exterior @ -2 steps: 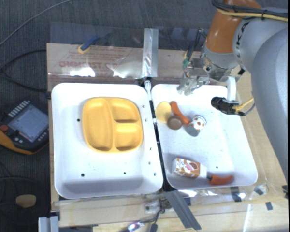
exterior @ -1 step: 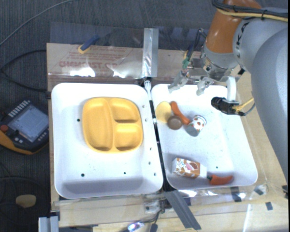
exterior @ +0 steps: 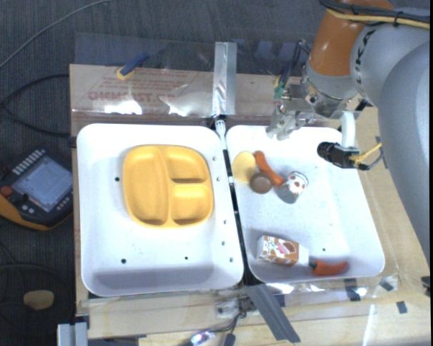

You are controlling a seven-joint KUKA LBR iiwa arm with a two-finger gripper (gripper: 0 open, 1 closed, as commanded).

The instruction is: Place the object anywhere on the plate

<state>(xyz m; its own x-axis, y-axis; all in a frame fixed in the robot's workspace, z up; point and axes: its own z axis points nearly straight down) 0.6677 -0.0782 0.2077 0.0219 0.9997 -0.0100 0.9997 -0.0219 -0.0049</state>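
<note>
Within the right bin (exterior: 361,222), near its upper left corner, lies the task's thing, a toy mushroom (exterior: 263,173); its orange stem points up and to the left, its brown rounded cap down toward the bin's middle, so the long axis runs diagonally; a pale yellow disc (exterior: 243,166) touches it on the left, and a small tilted can (exterior: 294,186) lies just to its right; a printed carton (exterior: 278,250) and an orange sausage-shaped piece (exterior: 330,267) lie along the lower wall; the left bin (exterior: 101,193) bears a glossy yellow plate (exterior: 168,184) with three compartments; the end effector (exterior: 287,120) hovers over the right bin's upper rim, apart from the mushroom; whether it is open or closed cannot be told, its tips being too small and dark.
</note>
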